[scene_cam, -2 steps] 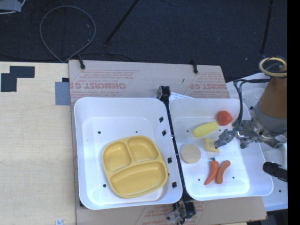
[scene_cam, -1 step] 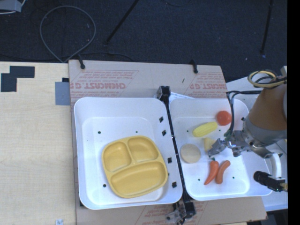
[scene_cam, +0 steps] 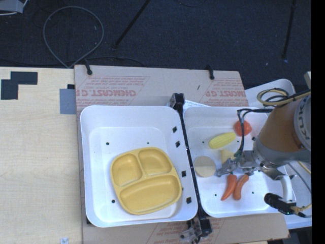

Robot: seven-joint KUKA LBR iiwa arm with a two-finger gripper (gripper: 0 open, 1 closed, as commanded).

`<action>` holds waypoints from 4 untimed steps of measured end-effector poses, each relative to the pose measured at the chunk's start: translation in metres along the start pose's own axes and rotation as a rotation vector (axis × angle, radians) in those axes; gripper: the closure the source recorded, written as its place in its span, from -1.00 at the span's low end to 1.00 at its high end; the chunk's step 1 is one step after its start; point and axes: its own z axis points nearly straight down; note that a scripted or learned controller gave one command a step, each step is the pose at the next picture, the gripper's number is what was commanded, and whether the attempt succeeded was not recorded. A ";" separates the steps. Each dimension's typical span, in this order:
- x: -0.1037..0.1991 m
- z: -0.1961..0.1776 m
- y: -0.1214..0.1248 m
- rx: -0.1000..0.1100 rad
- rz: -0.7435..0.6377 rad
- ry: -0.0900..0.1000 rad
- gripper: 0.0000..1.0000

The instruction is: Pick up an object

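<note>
gripper (scene_cam: 227, 169): low in right bin (scene_cam: 213, 207), beside carrots (scene_cam: 233, 186); cannot tell if apart or together
left bin (scene_cam: 96, 131): yellow tray (scene_cam: 146, 180)

We see the arm (scene_cam: 292, 131) as a thick rounded body, its orange band broad and dull, grey casing beside it. Toward the gripper (scene_cam: 226, 169) it narrows into silvery metal parts. A thin black cable (scene_cam: 249, 111) loops above the orange band, farther from the gripper.

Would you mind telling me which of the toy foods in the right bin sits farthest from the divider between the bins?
The red tomato, near the bin's far wall; the corn cob, round slice and carrots all lie nearer the divider.
</note>
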 end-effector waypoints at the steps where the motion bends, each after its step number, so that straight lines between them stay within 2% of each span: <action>1: -0.001 -0.009 0.000 0.003 0.004 0.002 1.00; 3: -0.002 -0.095 0.017 -0.004 -0.002 -0.002 1.00; 4: -0.003 -0.125 0.018 -0.003 -0.003 -0.002 1.00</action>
